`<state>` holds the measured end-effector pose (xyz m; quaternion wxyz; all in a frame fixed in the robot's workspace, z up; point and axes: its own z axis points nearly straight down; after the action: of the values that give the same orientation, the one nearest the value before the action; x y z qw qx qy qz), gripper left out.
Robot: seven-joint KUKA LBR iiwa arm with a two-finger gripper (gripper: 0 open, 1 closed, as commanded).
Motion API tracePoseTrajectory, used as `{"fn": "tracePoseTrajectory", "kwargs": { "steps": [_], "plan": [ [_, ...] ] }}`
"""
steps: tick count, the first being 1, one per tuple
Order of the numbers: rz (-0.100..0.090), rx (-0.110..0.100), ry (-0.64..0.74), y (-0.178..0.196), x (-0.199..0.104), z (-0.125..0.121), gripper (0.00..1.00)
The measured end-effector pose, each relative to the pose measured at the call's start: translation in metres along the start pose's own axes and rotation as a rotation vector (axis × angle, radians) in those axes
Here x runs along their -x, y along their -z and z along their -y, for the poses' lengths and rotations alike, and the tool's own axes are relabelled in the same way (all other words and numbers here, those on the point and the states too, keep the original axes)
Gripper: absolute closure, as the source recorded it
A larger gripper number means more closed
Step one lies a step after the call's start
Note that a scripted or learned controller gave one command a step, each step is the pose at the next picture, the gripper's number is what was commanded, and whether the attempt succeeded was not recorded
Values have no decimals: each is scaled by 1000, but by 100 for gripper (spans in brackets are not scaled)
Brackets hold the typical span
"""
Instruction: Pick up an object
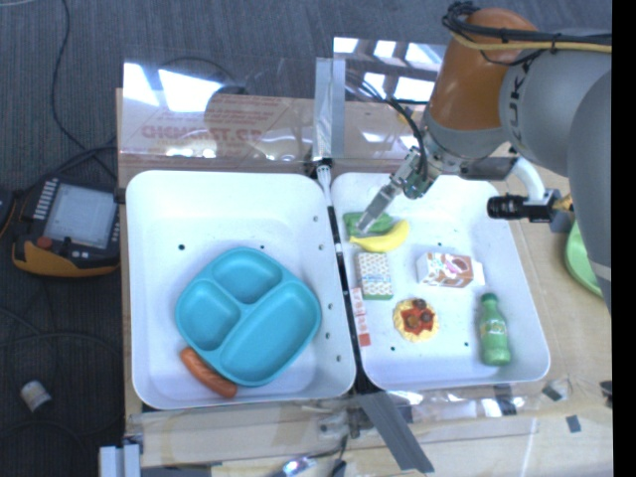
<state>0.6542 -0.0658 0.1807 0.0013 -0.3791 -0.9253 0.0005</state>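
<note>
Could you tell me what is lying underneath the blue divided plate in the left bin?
An orange sausage sticks out from under the blue divided plate's near-left edge; its other end is covered, as is anything else beneath.

A robotics lab: bench bins (pixel 229 182), floor cables (pixel 60 28), teach pendant (pixel 65 229).

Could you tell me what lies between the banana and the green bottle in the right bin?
In the camera view, a small red-and-white packet lies between the banana and the green bottle.

Colours across the two white bins (pixel 159 386)
Blue divided plate (pixel 248 314), orange sausage (pixel 208 371), yellow banana (pixel 383 238), green bottle (pixel 493 330), green-checked packet (pixel 376 274)
</note>
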Motion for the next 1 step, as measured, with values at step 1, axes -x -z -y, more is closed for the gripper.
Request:
{"fn": "tracePoseTrajectory", "kwargs": {
  "steps": [1],
  "plan": [
    [5, 4, 108, -75, 17, 39, 0]
  ]
}}
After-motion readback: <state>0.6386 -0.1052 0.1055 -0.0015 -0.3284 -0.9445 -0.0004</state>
